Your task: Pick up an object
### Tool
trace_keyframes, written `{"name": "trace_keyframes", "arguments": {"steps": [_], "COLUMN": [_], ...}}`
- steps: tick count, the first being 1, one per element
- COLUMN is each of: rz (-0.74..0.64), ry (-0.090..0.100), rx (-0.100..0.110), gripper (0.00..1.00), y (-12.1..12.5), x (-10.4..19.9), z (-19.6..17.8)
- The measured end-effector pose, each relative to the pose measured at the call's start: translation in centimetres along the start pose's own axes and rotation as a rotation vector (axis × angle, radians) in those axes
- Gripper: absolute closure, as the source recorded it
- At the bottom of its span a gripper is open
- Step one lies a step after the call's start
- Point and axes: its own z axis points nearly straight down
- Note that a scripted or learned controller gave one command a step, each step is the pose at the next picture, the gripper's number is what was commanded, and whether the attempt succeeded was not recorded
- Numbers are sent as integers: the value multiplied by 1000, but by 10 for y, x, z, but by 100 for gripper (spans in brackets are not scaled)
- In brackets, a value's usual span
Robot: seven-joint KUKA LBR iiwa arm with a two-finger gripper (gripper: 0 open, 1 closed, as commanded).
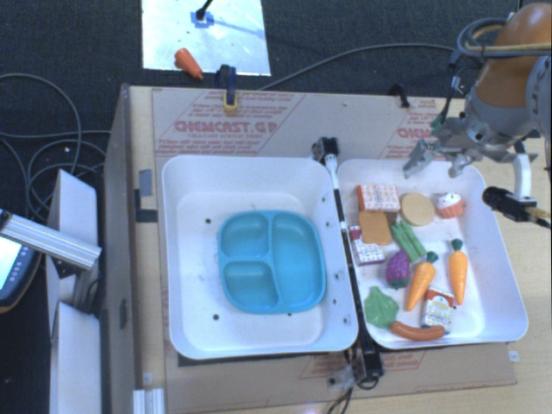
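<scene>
**Arm hovers over the back of the right bin, nothing in its grip**

The arm (509,67) reaches in from the right, its orange band high at the upper right corner. The gripper (438,158) hangs above the back rim of the right bin (504,304), and its two fingers (416,161) are spread apart with only air between them. It touches none of the toys.

The right bin holds a heap of play food. Nearest the gripper, at the back, lie a cracker (378,197), a round bun (417,209) and a cupcake (448,203) with a white top. Just in front of the cracker is a slice of toast (375,227), and a small checked box (369,252) lies beside it near the divider. A green bean (407,240) runs at a slant through the middle. A purple piece (398,268), perhaps grapes or an eggplant, sits just below it; the view is too soft to tell. Two carrots (421,283) (457,272) lie side by side, tops toward the back. At the front are a green leafy piece (380,307), a sausage (417,331) and a small carton (438,309).

The left bin (185,188) holds a blue divided plate (272,261), lying flat.

Beyond the bins, a yellow-and-black clamp (228,87) grips the board's back edge, and a small orange thing (187,60) lies on a pale sheet (233,46).
</scene>
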Motion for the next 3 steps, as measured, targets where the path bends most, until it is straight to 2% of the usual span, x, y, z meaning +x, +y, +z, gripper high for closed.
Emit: {"name": "trace_keyframes", "arguments": {"steps": [1,2,3], "rz": [-2,2,3], "ry": [1,-2,-4], "rx": [3,-11,-20], "gripper": [0,0,0], "y": [-40,-83,-115], "x": [47,28,36], "z": [65,110,115]}}
